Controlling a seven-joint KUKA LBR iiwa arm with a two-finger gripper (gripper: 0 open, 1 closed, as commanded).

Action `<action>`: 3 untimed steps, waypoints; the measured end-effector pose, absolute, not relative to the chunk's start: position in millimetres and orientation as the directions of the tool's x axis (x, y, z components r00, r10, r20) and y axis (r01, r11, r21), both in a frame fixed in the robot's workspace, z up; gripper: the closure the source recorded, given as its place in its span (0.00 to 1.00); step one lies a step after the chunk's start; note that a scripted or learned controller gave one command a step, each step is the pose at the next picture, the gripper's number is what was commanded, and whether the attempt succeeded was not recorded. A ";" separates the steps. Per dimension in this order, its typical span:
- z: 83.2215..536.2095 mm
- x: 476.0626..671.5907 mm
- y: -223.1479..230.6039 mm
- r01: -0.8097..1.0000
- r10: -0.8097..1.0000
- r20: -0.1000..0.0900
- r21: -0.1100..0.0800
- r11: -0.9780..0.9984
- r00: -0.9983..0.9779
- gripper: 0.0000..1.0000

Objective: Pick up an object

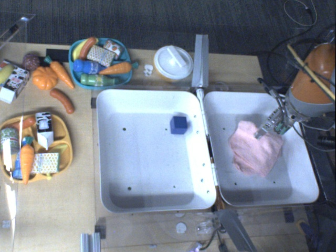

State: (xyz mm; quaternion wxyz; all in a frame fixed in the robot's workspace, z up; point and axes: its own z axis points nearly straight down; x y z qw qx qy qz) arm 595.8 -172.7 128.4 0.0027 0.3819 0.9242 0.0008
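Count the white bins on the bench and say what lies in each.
2. The left bin holds a blue block. The right bin holds a pink cloth, with the gripper at the cloth's upper edge.

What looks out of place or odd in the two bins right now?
Nothing is spilled or damaged. The pink cloth lies crumpled in the right bin, with the gripper at its upper right edge. The blue cube sits alone in the left bin. Toy food clutters the bench on the left, outside the bins.
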 end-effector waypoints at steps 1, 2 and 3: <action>191.5 593.0 -195.5 0.812 0.812 -0.005 0.004 0.583 -0.583 0.00; 101.5 597.6 -155.2 0.689 0.689 -0.007 0.005 0.725 -0.725 0.00; 91.9 603.0 -94.7 0.810 0.810 -0.011 0.014 0.587 -0.587 0.00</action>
